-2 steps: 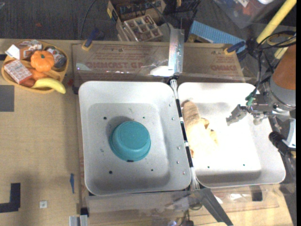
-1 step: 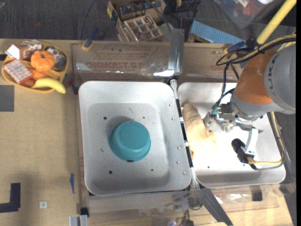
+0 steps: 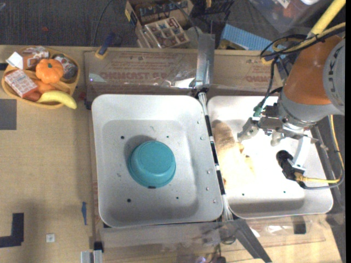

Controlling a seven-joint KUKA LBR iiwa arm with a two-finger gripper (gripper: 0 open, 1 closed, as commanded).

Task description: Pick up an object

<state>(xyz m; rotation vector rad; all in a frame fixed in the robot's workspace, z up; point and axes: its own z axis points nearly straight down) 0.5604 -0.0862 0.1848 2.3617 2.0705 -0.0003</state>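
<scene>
An upturned teal bowl [image 3: 152, 164] sits in the middle of the left bin [image 3: 109, 119]. A tan, bread-like object [image 3: 223, 135] lies along the left side of the right bin [image 3: 307, 201], with a yellowish smear just below it. My gripper [image 3: 259, 136] hangs over the upper middle of the right bin, a little to the right of the tan object. Its two fingers are spread open and nothing is between them. The grey arm with its orange band [image 3: 310, 81] comes in from the upper right.
A black cable with a yellow end [image 3: 290, 167] hangs from the wrist over the right bin's right side. A cardboard wall [image 3: 142, 75] stands behind both bins. A basket of toy fruit [image 3: 41, 81] sits at the far left.
</scene>
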